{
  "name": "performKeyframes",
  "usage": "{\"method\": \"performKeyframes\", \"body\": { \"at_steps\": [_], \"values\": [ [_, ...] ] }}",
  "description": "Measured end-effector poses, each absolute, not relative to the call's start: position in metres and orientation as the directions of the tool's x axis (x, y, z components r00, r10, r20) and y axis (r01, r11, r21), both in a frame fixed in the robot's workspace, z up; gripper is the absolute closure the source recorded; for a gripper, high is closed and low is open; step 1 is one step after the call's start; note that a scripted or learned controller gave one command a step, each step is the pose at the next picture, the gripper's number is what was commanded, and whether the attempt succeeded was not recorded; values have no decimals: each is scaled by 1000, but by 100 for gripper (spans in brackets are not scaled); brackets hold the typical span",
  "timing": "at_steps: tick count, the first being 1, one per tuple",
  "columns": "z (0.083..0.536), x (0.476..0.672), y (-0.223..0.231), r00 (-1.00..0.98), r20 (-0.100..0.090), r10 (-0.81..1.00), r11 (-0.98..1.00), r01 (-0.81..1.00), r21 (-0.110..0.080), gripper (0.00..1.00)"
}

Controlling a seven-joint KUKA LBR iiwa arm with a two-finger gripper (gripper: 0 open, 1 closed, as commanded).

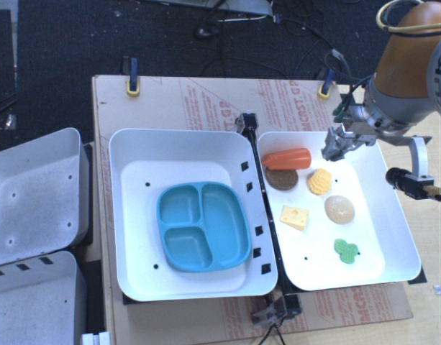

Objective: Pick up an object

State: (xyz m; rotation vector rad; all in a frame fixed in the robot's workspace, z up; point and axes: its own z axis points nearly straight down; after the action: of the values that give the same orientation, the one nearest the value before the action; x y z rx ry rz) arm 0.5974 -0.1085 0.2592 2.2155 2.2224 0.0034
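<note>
Pincer: my pincer (334, 149) hung over the right bin's far edge, near 1 o'clock of that bin; I could not tell from the picture how it was set, and nothing showed in its grip.
Arm: my grey arm (400, 103) with its orange band came in from 3 o'clock, above the right bin's far corner.
Right bin: the white right bin (393, 264) held six small things.
Carrot: an orange carrot-like piece (286, 158) lay at the bin's 11 o'clock, just at 9 o'clock of my pincer.
Brown disc: a brown round piece (282, 179) touched the carrot-like piece on its 6 o'clock side.
Yellow ridged piece: it (320, 182) sat near the bin's centre, at 6 o'clock of my pincer.
Cheese wedge: a pale yellow wedge (294, 217) lay at the bin's 8 o'clock.
Tan round: a beige round piece (339, 209) lay at 3 o'clock of the wedge, apart from it.
Green piece: a small green thing (346, 251) lay toward the bin's 5 o'clock.
Left bin: the white left bin (134, 164) carried a blue divided plate (203, 226) with three compartments.
Table: both bins sat side by side on the table (177, 95).
</note>
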Motion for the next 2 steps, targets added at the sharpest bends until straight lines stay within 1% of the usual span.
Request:
{"method": "performKeyframes", "body": {
  "at_steps": [1,2],
  "values": [
    [258,588,-51,-8,1,1000,8,1000,-1,100],
    [243,586,-4,-7,1,1000,7,1000,-2,100]
  ]
}}
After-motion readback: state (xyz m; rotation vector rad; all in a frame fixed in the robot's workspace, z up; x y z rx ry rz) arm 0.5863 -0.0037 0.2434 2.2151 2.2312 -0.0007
